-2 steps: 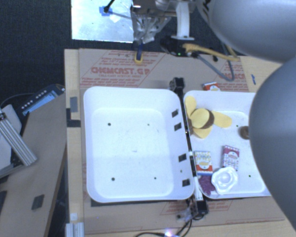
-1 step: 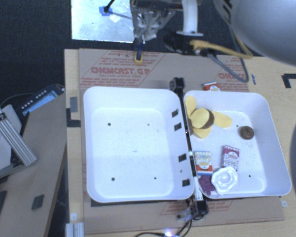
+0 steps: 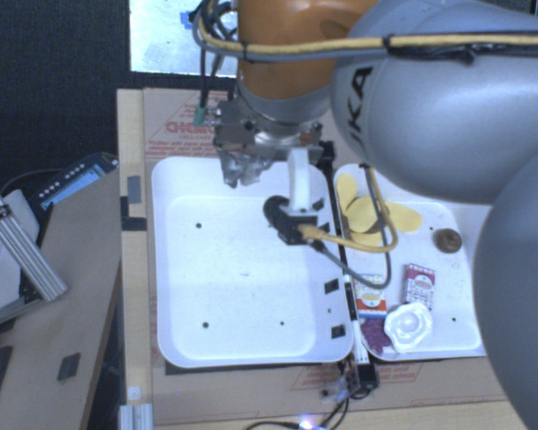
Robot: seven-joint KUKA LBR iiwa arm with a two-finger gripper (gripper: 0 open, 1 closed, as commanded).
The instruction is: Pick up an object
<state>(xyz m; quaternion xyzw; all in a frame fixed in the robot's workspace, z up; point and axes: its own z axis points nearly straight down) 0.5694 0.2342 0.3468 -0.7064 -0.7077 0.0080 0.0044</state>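
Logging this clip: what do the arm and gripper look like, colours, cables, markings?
The arm is a thick, rounded grey casing with black lettering, partly cut off, on its side. A broad glossy orange band sits above the wrist. A yellow cable runs across the casing, with darker cables bundled beside the band. The gripper is a small grey metal assembly.

grey arm point(image 3: 448, 97) reaches in from right across the upper frame. orange band point(image 3: 296, 16) sits top centre, wrist point(image 3: 267, 124) below it. end effector point(image 3: 240, 173) points down.
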